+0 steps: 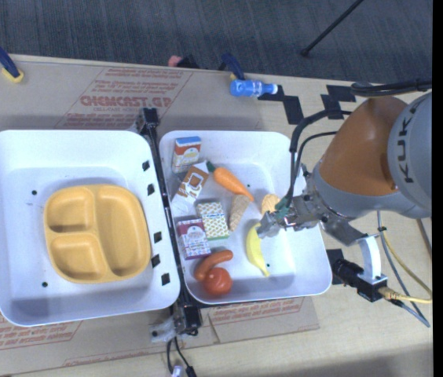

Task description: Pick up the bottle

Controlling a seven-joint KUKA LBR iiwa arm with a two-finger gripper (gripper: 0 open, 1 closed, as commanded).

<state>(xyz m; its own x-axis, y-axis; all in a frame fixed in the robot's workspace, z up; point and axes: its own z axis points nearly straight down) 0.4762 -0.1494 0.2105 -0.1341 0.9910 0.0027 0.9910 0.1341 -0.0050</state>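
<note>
Small blue plastic bottle (pixel 251 89) lying on its side on the cardboard-covered tabletop (pixel 127 93), outside and behind the right white bin (pixel 308 273). Tool (pixel 272 223) low among toy food beside a yellow banana (pixel 256 251), well apart from the target; finger state impossible to tell.

Two white bins (pixel 17 151); one yellow tray (pixel 96 232); four small cartons (pixel 187 151); one carrot (pixel 229 180); one banana (pixel 255 250); one tomato (pixel 216 281); one sausage (pixel 213 261); one bottle (pixel 249 89).

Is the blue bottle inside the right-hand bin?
No, the blue bottle lies on the cardboard beyond the right-hand bin, outside its far rim.
</note>
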